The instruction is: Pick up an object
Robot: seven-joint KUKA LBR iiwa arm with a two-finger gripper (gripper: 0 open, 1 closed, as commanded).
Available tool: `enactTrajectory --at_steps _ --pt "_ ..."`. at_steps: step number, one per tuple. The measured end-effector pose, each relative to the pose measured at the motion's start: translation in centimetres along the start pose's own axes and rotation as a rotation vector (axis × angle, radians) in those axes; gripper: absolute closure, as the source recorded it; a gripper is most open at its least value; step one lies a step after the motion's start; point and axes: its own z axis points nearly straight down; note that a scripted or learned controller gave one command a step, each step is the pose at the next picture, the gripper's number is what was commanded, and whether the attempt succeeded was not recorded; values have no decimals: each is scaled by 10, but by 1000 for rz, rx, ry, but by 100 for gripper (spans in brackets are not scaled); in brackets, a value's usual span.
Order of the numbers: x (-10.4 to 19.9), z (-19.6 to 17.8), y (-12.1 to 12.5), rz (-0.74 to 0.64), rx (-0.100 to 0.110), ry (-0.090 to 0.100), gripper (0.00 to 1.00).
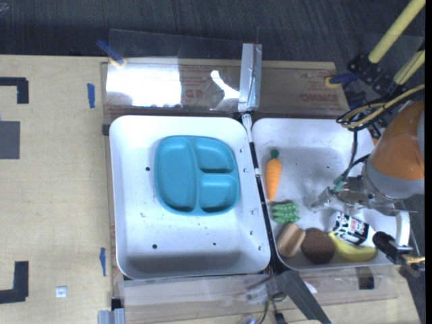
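Note:
My gripper point(343, 200) hangs over the right bin point(307, 147), near its right side, on the grey arm with the orange band point(399, 150). Just below it in the view lies a small black-and-white object point(350, 228), resting partly on a yellow banana point(354, 250). A carrot point(273, 174) lies at the bin's left wall, with a green leafy piece point(285, 212) below it. A tan piece point(289, 239) and a dark brown round piece point(317, 245) sit along the front wall. I see nothing held by the gripper.
The left bin point(128, 181) holds a blue divided plate point(197, 173). A clear divider point(249, 79) stands at the back between the bins. Cables point(368, 110) and a yellow pole point(398, 22) crowd the upper right.

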Motion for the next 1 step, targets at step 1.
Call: enactTrajectory --at_steps 1 --pt "20 -3 -31 27 12 3 0"
